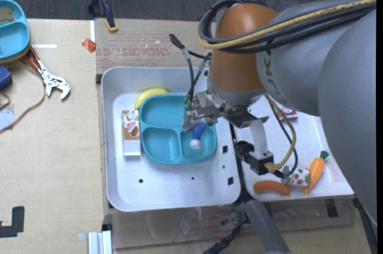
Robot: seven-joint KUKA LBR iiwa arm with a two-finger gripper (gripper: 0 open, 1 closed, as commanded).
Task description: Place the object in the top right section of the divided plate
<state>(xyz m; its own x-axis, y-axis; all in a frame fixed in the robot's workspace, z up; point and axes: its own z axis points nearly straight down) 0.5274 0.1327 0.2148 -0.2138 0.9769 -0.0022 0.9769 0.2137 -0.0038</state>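
Observation:
A light blue divided plate (163,127) lies in the left bin (116,175). It has one large section toward the back and two smaller ones toward the front. My gripper (194,122) hangs over the plate's right side, under the orange band of the arm. A small blue object with a white tip (196,138) sticks out from between the fingers, and the gripper is shut on it. The white tip sits low over the front right section; I cannot tell whether it touches the plate.
A yellow banana (149,94) lies behind the plate and a small printed box (130,132) lies at its left. The right bin (335,190) holds a toy carrot (315,171) and an orange sausage (271,187). A wrench (52,82) lies on the bench at left.

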